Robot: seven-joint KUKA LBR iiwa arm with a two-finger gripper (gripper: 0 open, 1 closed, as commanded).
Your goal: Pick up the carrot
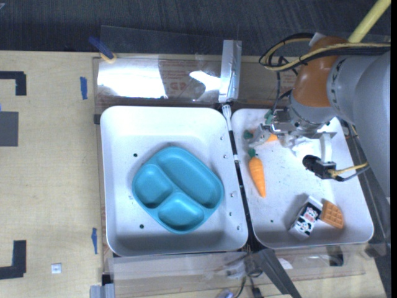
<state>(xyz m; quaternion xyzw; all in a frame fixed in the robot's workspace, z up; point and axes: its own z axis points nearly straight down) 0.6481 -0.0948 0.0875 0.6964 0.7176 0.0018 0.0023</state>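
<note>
Claw [282, 134] first: it hangs low over the far left part of the right bin [353, 225], below the grey arm [366, 85] with its orange band [316, 79], which comes in from the right. From where I stand I cannot tell how wide it is parted or whether it has hold of anything; the metal there is a tangle against the white floor. A small orange piece [271, 138] shows just by it, with bits of green [249, 133] to its left, but I cannot make out what they are.

Just near of the claw lies the carrot [257, 174], flat on the bin floor by the left wall, its green top pointing far and its tip pointing near. It looks apart from the claw. A black part with a yellow cable [322, 166] hangs to the right of it. Further toward the near right corner sit a small black-and-white carton [305, 219] and a waffle piece [332, 215], side by side and touching.

Left of all this, the left bin [118, 135] holds a blue divided plate [178, 187] with 3 compartments. Both bins rest on the pale wooden bench [43, 185].
</note>
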